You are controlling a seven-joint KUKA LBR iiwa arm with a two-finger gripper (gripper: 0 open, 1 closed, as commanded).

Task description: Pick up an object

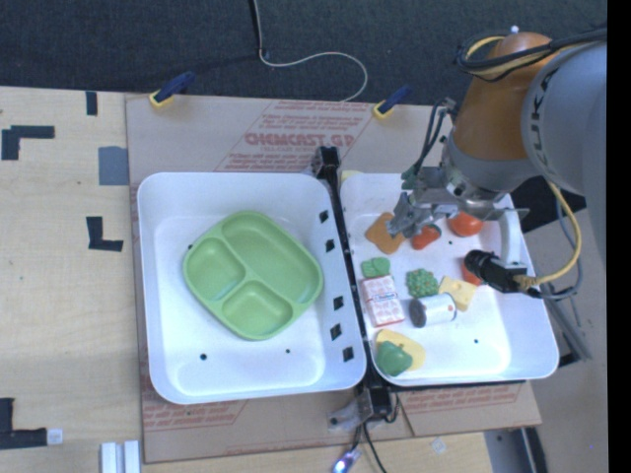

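Observation:
My gripper (pixel 410 221) hangs low over the back of the right bin (pixel 532 348), with the arm reaching in from the right. Just left of it lies an orange bread-like piece (pixel 381 234). A small red item (pixel 427 235) sits right beside the gripper tip, and a red tomato (pixel 464 225) lies a little further right. Whether the gripper touches any of them is unclear. Nearer the front are a green square piece (pixel 375 266), a green broccoli (pixel 422 283), a yellow wedge (pixel 457 293), a pink and white box (pixel 383 300), a grey can (pixel 432 310) and a green pepper (pixel 393 354).
The left bin (pixel 163 363) holds a green divided plate (pixel 252 274). A black divider with clips (pixel 340 264) runs between the bins. Both stand on cardboard (pixel 286 136) on the wooden bench. Bare floor shows at the front right of the right bin.

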